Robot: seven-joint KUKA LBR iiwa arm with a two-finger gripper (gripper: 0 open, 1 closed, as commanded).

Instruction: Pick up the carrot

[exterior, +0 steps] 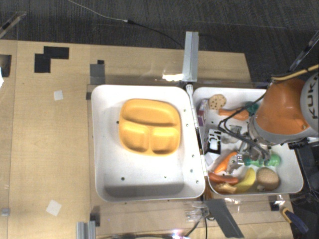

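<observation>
Camera view: the wooden counter [50, 148] carries two white bins. The left bin [104, 138] holds one yellow divided tray [149, 125]. The right bin [294, 176] is crowded, and the grey arm [286, 111] with its orange band reaches over it from the right. The claw [242, 159] hangs low over the near-left part of this bin, just beside the carrot [224, 162]; how far it is open cannot be told, and nothing is seen between its tips. The carrot lies slanted near the bin's left wall. Near it lie one banana [247, 180], one brown potato [267, 178] and one cookie [217, 101] at the far side.
</observation>
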